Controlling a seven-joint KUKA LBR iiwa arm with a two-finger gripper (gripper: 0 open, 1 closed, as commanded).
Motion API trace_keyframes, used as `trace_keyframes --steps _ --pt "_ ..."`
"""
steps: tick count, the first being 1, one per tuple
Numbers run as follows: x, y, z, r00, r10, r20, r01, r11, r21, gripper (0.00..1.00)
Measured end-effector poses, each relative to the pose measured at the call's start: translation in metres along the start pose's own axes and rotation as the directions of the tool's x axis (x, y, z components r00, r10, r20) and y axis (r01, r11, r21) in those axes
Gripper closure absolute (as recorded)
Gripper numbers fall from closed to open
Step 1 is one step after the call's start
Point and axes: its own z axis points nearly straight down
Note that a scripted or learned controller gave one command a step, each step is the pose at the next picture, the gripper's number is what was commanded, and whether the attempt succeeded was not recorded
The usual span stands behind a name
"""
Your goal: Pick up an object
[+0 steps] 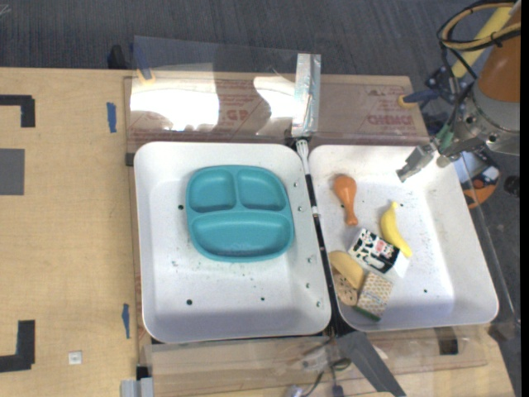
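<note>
The right bin (450,246) holds an orange drumstick toy (345,195), a yellow banana (394,229), a black-and-white patterned box (376,251), a tan bread-like piece (347,269) and a speckled beige block (374,292). My gripper (415,166) hangs over the bin's far right corner, above and to the right of the banana. Nothing is seen between its fingers.
A teal divided plate (240,212) lies in the left bin (165,288). A clear plastic panel (223,89) stands behind the bins. Cables and the arm's body (496,81) crowd the upper right. A wooden bench (58,238) extends to the left.
</note>
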Motion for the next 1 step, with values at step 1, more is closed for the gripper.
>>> trace_keyframes --steps 1 --pt "0.0183 -0.0161 0.1254 0.988 -0.155 -0.014 0.155 0.988 0.013 0.0"
